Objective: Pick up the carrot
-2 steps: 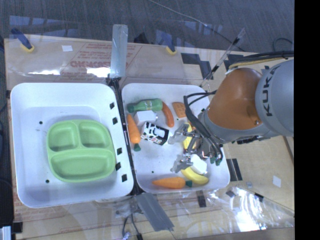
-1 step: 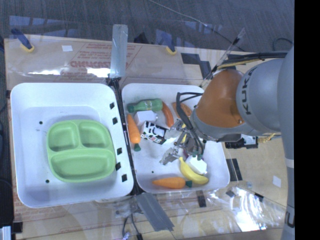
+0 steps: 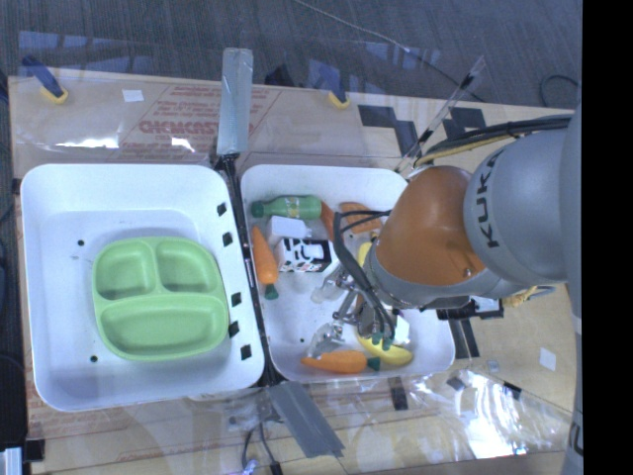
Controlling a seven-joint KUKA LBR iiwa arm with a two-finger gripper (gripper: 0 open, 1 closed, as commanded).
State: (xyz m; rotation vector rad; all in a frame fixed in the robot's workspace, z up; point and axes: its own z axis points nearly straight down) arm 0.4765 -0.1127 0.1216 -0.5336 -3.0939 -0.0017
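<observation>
Best lowered squarely over the carrot (image 3: pixel 336 362) along the right bin's (image 3: pixel 259 349) lower edge, clear of the banana (image 3: pixel 388 352); jaws' state impossible to tell.

One fixed overhead camera, slanted down across both white bins (image 3: pixel 40 265).

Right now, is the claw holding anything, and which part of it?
Nothing shows between its fingers. The claw hangs low in the right bin, just above the carrot lying by the near wall.
</observation>
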